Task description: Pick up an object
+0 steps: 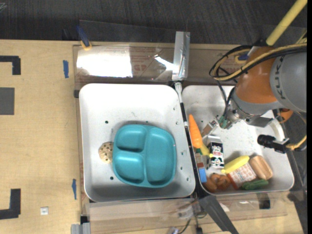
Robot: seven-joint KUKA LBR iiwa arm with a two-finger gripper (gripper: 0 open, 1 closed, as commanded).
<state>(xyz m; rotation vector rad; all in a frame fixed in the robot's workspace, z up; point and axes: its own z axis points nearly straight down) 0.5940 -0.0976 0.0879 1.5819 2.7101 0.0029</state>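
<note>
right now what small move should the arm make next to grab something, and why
Probably ease the claw down and slightly toward the carrot. It hangs in the right bin above bare floor, nothing visibly held, and the carrot lies close by along the divider, apart from the pile by the near wall.

Looks like a robot lab: wooden bench (39, 130) marked with black and blue tape, two white bins (92, 101) set in it, loose cables (229, 62) near a big grey robot arm (287, 82).
</note>
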